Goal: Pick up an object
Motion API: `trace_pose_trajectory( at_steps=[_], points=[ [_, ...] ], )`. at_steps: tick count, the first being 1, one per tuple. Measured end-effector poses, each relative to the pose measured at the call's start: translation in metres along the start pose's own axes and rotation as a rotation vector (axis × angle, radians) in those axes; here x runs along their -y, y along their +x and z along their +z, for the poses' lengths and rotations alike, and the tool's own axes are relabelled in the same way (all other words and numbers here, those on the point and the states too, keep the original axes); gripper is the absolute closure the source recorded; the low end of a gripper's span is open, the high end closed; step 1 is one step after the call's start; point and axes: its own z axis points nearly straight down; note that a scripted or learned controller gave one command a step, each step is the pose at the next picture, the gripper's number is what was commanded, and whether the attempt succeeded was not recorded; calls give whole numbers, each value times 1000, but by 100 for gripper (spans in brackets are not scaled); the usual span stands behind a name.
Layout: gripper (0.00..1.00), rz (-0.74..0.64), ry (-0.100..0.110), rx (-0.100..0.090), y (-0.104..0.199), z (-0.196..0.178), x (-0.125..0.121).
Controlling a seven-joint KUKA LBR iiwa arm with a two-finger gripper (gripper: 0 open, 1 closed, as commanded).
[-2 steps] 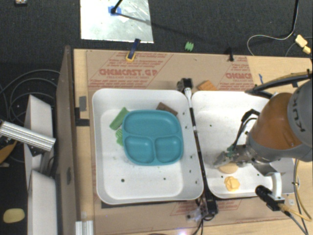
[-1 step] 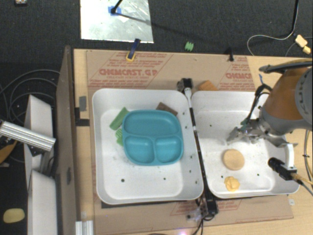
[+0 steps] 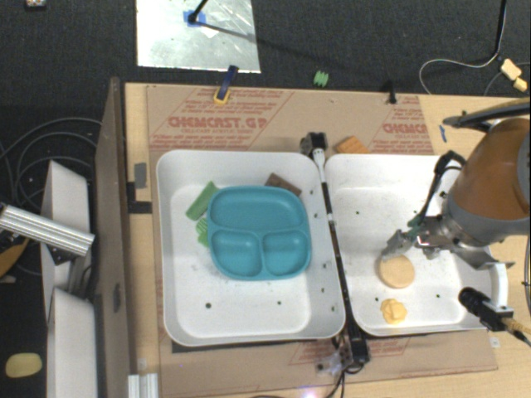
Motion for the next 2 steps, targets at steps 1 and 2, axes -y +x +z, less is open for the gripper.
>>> trace_pose_trajectory(
  at_steps=[1,2],
  points=[
    [0,6,2,2,-15,78,-12],
    [100,5,-1,2,-15,64,-13]
  ],
)
